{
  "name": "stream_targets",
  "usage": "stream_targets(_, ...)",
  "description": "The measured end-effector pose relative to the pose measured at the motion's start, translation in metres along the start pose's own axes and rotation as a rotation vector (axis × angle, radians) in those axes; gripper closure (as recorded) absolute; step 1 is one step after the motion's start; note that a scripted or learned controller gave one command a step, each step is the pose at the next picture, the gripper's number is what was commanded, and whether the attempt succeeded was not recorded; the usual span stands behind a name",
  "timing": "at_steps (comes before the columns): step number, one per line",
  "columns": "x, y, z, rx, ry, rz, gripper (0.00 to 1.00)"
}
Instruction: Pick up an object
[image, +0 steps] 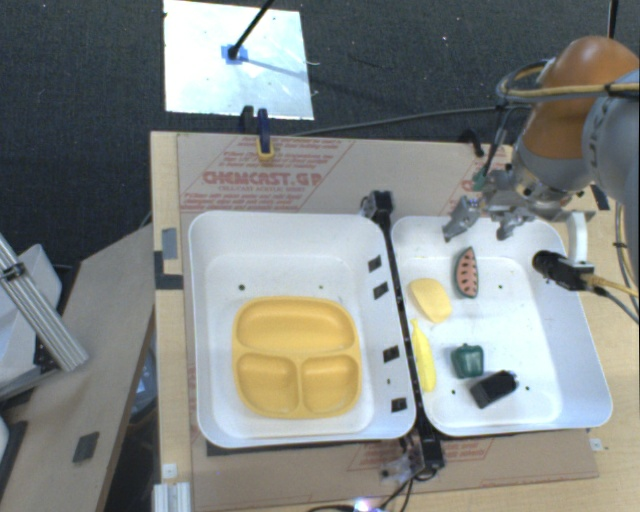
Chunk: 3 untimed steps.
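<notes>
My gripper (482, 226) hangs over the far rim of the right bin (560, 400), its two fingers spread apart and open with nothing between them. Just in front of it lies a watermelon slice (466, 272), red with a green rind. Left of the slice sits a pale yellow rounded piece (430, 299). A yellow banana (423, 357) runs along the bin's left wall. Nearer the front are a small green pepper (467, 359) and a black block (493, 388).
The left bin (220, 250) holds a yellow divided plate (296, 356). A black hinge strip (392, 310) runs between the two bins. The arm comes in from the upper right, above the bench's far right corner.
</notes>
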<state>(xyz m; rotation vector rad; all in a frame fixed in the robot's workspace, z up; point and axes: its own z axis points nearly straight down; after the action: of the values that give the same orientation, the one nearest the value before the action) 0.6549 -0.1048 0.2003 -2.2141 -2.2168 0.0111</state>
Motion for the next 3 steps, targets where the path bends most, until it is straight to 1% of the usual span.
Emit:
stream_targets(1,0.000,0.003,-0.008,-0.012,-0.001,-0.002,0.00)
stream_targets(2,-0.009,0.000,0.048,-0.009,-0.001,0.001,0.00)
stream_targets(3,-0.003,-0.005,0.107,-0.008,-0.001,-0.001,0.00)
